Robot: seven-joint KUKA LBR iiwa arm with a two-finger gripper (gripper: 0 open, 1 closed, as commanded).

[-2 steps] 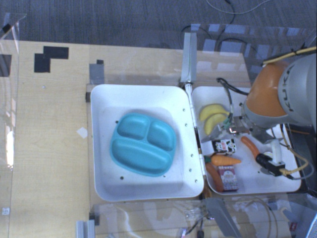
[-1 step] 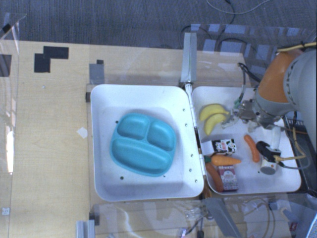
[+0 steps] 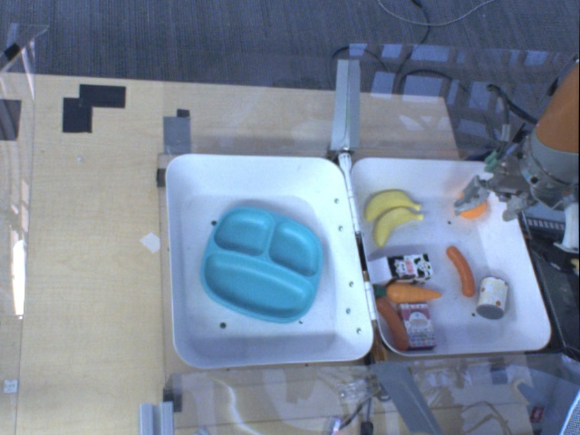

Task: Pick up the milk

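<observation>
The milk is a small carton with a black-and-white cow pattern, lying in the right bin near its left wall. It sits just above a carrot and below two bananas. My gripper hovers at the far right corner of the right bin, well away from the milk, up and to its right. Its fingers stand open with nothing between them. A small orange piece lies on the bin floor by the left fingertip.
The right bin also holds a red box, a sausage and a small can. A blue divided plate lies in the left bin. A metal divider runs between the bins.
</observation>
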